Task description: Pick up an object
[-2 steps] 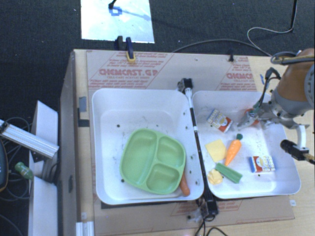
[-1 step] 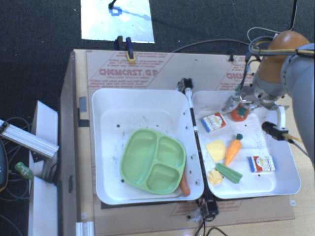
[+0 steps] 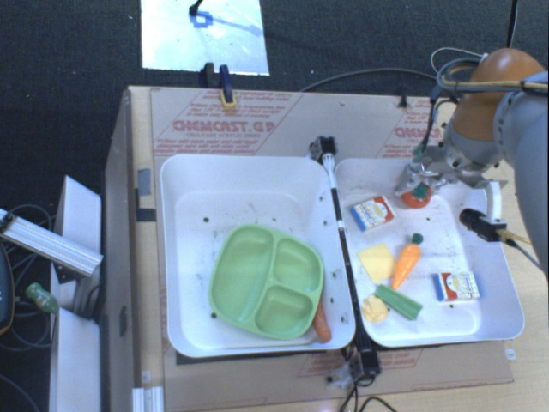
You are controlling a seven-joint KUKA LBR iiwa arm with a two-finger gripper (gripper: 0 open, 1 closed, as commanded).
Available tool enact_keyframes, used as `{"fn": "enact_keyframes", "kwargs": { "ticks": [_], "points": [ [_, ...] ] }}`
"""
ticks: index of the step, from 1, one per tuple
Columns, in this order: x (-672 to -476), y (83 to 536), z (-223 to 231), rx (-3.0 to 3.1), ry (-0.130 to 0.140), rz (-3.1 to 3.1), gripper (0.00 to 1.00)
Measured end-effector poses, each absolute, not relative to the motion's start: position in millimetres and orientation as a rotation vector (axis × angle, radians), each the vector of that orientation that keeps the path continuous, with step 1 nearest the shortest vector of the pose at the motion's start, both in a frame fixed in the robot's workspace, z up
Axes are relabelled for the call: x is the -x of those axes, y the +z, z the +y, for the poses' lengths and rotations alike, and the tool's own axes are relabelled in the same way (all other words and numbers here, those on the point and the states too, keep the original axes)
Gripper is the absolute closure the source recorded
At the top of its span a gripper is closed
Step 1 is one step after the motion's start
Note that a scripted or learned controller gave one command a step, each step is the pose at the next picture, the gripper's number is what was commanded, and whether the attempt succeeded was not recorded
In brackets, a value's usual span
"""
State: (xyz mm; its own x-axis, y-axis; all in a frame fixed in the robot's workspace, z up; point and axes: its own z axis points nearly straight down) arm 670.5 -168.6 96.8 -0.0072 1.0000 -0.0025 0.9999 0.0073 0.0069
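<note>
Red round toy, tomato-like, sits at far edge of right white bin, directly under metal two-finger gripper. Fingers straddle it; closure cannot tell. Step: grasp attempt. Next: confirm firm pinch, then lift straight up.

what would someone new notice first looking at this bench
Probably the big green divided tray lying tilted in the left bin. Next, the gripper down at the far end of the right bin, right at a small red-orange object, with a carrot lying nearer.
</note>
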Motion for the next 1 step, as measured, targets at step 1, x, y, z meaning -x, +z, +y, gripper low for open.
{"fn": "enact_keyframes", "kwargs": {
  "ticks": [1],
  "points": [
    [-598.7, 186.0, -154.1, -2.216, 0.004, 2.22, 1.0]
  ]
}}
